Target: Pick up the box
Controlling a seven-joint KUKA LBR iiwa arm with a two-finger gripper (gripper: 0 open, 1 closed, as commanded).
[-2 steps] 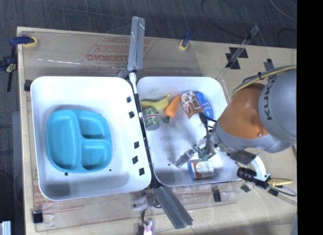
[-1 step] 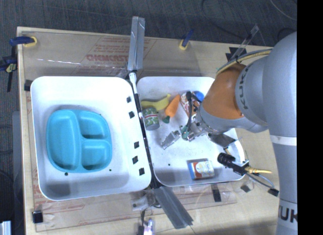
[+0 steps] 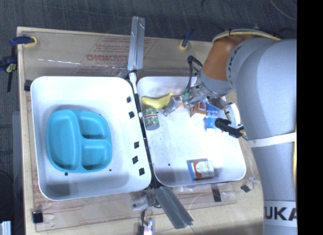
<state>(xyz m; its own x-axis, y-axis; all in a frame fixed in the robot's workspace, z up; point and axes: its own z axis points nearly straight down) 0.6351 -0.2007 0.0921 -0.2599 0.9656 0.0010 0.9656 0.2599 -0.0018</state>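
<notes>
A small red and white box lies flat near the front edge of the right bin. My gripper is low at the back of that bin, well away from the box, right beside a yellow banana. An orange packet and a blue packet lie just to the right of the gripper, partly under the wrist.
A small green and white can stands by the right bin's left wall, below the banana. The left bin holds a blue divided tray. The grey arm covers the right bin's back right corner.
</notes>
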